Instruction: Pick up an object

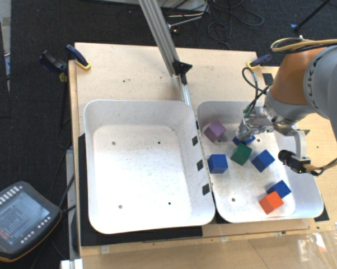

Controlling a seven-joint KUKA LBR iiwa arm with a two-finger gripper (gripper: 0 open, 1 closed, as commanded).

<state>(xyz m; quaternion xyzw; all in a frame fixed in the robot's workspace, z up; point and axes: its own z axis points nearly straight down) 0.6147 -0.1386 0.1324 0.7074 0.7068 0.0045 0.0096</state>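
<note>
Presently: gripper (pixel 246 134) low in right bin (pixel 311 206), directly over green block (pixel 242 154); finger state not discernible, grasp unconfirmed. Counted in right bin: one green block, three blue blocks (pixel 218 163) (pixel 263 160) (pixel 280 188), one purple block (pixel 215 131), one orange block (pixel 271 202) touching the nearest blue. Left bin (pixel 96 150) alongside, rims meeting. Tan bench (pixel 135 72); dark floor with cables behind; pendant (pixel 17 220) lower left.

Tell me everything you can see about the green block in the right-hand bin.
The green block is a small, matte, dark green cube, seemingly solid and undamaged. It sits turned cornerwise on the floor of the right bin, near the middle, between two blue cubes and below-right of a purple one. The gripper is directly above it, at its top edge; whether they touch is unclear.
</note>
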